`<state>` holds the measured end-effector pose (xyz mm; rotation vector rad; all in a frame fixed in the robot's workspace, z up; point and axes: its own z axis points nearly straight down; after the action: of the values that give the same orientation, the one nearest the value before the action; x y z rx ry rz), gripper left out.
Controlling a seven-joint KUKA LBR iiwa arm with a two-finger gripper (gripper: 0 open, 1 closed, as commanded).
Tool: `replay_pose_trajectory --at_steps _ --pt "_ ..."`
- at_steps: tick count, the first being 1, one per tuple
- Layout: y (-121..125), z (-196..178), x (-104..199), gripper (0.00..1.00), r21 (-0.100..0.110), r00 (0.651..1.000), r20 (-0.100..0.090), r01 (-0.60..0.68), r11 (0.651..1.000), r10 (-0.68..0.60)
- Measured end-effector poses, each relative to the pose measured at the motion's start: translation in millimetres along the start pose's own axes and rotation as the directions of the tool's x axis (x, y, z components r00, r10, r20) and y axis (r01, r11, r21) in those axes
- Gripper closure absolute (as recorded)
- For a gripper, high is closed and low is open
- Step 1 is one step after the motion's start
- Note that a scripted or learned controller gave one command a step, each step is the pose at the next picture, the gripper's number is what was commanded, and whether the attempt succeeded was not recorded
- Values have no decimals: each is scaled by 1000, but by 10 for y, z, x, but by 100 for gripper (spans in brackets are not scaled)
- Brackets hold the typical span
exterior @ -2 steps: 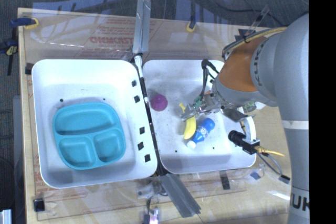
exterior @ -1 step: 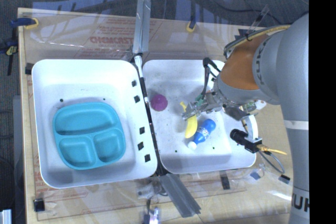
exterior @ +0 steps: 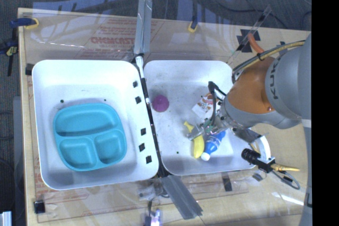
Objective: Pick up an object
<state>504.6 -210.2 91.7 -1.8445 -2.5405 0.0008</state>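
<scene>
The right bin [exterior: 175, 72] holds a purple ball [exterior: 160, 103], a yellow banana-shaped toy [exterior: 197, 146], a blue and white bottle [exterior: 213, 142] and a small white and red packet [exterior: 203, 107]. My gripper [exterior: 207, 127] is down low in this bin, right over the cluster of the yellow toy and the blue bottle. The grey arm with its orange band [exterior: 253, 93] reaches in from the right and hides part of the bin's right side. Its tip is lost among the objects.
The left bin [exterior: 47, 74] holds a turquoise divided tray [exterior: 89, 135]. A grey bar [exterior: 142, 29] runs up from between the bins. Black and orange cables [exterior: 265, 159] trail off the right bin's lower right corner.
</scene>
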Motion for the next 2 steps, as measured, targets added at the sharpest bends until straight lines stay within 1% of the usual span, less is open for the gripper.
replay_pose_trajectory --at_steps 1,2 --pt "832 -1117 109 100 -1 970 1 -243 970 243" --pt "396 13 547 100 3 990 -1 -139 990 139"
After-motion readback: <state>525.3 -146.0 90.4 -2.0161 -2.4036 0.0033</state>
